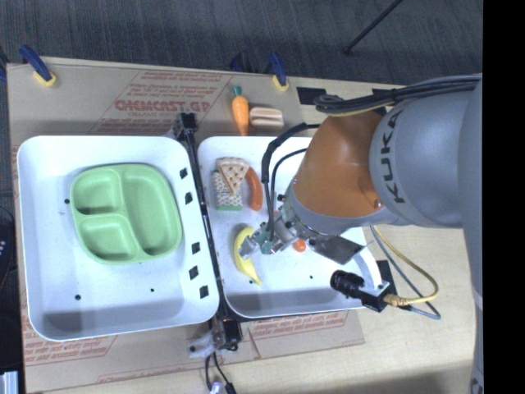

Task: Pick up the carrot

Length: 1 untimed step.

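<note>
Lying outside the bins, the carrot [239, 113] seemingly points its green top away.

The two bins [33, 220] were white. The plate [125, 212] in the left bin was light green. The carrot [239, 113], past the right bin's far edge, was orange with a small green top. Next to it sat a block [266, 119] in tan and pink. In the right bin, the banana [244, 255] was yellow, the sausage [255, 190] was red-orange, and the sandwich [230, 182] was tan with a criss-cross pattern. The arm [410, 162] was grey with an orange band. The cardboard [148, 101] under the bins was brown with red writing.
</note>
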Each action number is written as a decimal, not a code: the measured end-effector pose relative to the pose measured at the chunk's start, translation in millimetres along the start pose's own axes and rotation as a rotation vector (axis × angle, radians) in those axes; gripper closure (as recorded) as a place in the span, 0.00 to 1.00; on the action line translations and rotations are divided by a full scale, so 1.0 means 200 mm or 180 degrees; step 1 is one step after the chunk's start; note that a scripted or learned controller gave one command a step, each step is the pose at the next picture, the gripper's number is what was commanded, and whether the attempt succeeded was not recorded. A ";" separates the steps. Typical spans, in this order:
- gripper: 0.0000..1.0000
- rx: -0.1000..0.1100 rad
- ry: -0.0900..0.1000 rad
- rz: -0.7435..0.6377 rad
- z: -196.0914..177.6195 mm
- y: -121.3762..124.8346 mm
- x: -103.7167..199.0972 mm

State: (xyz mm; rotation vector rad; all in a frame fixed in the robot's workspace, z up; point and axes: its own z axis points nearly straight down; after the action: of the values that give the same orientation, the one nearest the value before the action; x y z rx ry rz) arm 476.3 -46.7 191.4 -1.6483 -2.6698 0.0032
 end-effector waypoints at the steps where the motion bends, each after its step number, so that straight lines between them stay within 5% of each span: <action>1: 1.00 -0.0010 -0.0013 -0.0459 -0.58 -0.07 -0.14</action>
State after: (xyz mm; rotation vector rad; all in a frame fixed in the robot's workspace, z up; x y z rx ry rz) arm 476.9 -78.5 307.4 -1.4539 -2.7859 0.0018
